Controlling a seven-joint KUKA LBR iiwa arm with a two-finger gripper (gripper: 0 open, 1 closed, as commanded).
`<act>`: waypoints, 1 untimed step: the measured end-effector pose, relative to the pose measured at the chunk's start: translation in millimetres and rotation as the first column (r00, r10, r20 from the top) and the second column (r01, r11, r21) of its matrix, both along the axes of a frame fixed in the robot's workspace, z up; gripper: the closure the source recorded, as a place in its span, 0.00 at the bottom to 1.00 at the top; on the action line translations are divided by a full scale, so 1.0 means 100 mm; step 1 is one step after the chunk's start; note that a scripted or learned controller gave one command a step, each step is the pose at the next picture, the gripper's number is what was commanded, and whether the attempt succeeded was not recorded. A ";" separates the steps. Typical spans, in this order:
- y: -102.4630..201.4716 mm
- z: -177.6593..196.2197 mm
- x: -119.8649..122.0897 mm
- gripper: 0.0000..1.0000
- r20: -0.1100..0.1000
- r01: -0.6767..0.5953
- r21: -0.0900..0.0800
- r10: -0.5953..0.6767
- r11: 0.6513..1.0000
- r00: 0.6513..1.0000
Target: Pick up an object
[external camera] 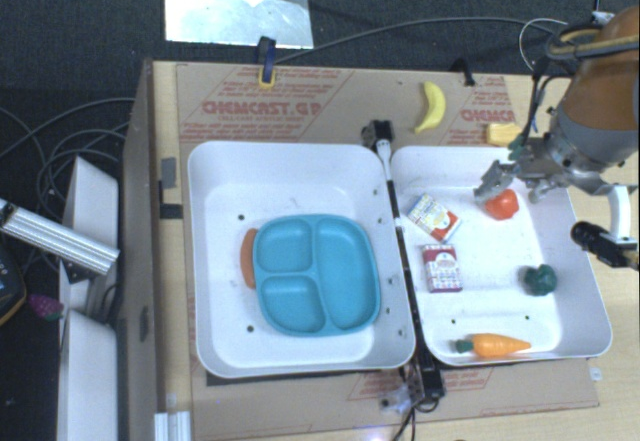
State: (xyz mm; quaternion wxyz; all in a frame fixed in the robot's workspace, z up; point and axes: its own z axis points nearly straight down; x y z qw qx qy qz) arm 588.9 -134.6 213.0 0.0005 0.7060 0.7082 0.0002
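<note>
Looking down from the overhead camera, you see the gripper [516, 181] spread open over the back of the right bin [590, 324], its fingers [492, 179] on either side above a red tomato-like object [503, 205] without closing on it. Elsewhere in that bin you have two small cartons [433, 217], a dark green object [540, 279] and a carrot [492, 345]. Your left bin [215, 229] carries a blue divided plate [315, 272]; a banana [432, 107] lies on the bench behind

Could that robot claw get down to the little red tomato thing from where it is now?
Probably yes. The gripper hangs right over the red tomato in the right bin, and nothing lies on top of it or crowds it; the small boxes sit apart.
</note>
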 end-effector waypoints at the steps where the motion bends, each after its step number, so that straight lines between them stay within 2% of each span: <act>1: 0.18 -1.01 0.11 0.00 -0.002 -0.001 0.001 0.001 1.000 1.000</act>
